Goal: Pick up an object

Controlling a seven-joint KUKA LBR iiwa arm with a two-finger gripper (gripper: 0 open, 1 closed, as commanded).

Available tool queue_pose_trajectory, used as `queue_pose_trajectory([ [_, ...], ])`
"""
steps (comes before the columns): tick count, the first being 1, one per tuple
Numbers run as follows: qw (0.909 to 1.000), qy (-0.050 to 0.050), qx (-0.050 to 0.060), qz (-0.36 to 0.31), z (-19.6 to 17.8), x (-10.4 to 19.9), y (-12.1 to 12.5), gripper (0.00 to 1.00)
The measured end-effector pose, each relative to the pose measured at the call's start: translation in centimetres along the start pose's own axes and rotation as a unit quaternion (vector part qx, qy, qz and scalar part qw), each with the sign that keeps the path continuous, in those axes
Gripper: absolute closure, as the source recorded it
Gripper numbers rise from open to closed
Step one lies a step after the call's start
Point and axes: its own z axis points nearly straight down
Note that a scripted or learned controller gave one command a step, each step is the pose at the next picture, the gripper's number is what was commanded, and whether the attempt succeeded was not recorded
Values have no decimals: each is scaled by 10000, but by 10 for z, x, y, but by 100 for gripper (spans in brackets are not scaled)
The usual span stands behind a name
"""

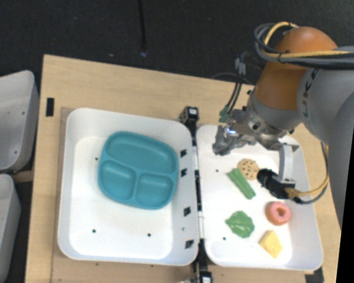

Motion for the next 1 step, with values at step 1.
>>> queue_pose_trajectory([
  [1, 10000, -4, 7, 4, 6, 49, 8, 100],
])
